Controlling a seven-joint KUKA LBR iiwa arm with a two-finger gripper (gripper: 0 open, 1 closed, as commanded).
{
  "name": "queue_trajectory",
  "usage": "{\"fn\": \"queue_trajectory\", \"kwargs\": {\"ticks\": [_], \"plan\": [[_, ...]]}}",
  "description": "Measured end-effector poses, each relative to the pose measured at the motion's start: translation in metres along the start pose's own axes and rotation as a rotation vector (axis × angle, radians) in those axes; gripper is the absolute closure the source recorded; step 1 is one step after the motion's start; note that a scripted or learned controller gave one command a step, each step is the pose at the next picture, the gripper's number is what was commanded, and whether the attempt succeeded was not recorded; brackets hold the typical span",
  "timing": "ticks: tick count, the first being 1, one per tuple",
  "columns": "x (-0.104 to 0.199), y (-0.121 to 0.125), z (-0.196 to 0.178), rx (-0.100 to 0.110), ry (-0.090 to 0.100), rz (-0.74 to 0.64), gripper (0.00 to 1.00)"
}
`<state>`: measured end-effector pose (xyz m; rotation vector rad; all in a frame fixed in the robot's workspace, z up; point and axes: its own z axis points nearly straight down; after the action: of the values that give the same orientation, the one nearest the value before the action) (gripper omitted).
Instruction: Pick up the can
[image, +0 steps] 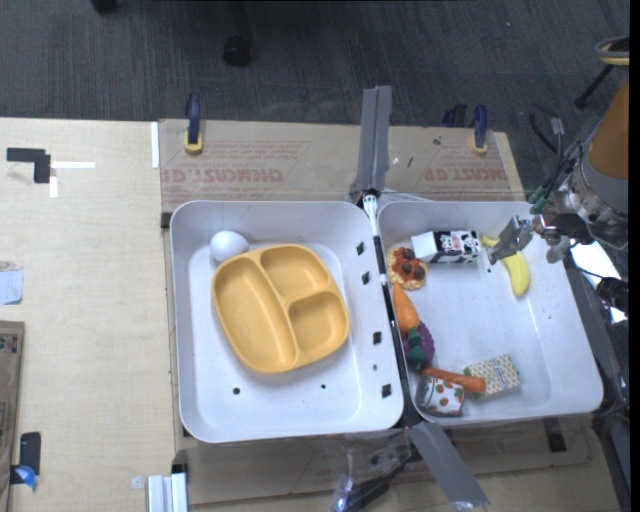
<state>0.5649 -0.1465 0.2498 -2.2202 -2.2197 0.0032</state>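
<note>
Can (441, 397) half-hidden under carrot (455, 379)

The arm (610, 170) is cut off, seemingly mid-wrist.

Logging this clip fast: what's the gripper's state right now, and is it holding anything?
Gripper: over the right bin's far edge, beside the banana; open or shut cannot be told. Nothing seen between its fingers; the can lies in the near corner.

A yellow divided plate (281, 306) and white egg (228, 243) lie in the left bin (190, 330); a banana (516, 273) lies in the right.
</note>
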Motion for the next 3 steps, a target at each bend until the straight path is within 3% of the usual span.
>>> {"fn": "queue_trajectory", "kwargs": {"ticks": [1,2,3], "plan": [[0.039,0.036,0.067,0.000,0.000,0.126,0.00],[0.039,0.015,0.150,0.002,0.000,0.390,0.00],[-0.025,-0.088,0.112,0.001,0.000,0.509,0.00]]}}
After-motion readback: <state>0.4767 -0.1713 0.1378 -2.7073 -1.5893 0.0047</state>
